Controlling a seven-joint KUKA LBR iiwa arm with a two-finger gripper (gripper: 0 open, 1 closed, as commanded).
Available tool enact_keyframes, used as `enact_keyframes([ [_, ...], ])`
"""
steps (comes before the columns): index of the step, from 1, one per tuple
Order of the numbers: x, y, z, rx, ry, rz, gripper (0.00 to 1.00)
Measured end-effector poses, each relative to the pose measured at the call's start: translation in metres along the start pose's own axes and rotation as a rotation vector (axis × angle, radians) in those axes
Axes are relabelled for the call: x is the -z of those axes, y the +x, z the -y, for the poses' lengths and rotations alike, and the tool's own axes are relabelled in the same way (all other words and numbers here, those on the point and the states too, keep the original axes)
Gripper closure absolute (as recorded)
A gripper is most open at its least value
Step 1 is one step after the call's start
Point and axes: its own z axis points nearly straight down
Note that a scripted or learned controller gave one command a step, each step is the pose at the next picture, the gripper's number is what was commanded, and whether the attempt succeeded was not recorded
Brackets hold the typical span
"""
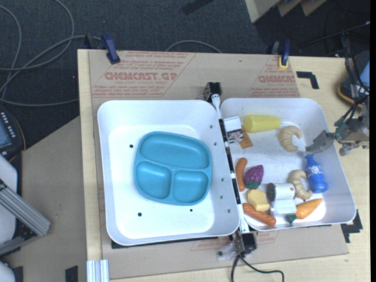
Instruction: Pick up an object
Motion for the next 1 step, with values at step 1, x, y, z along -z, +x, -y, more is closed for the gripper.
enact_keyframes([
  [1, -0.0945, 0.0847, -0.0261, 0.008, 0.007, -0.006, 0.0],
])
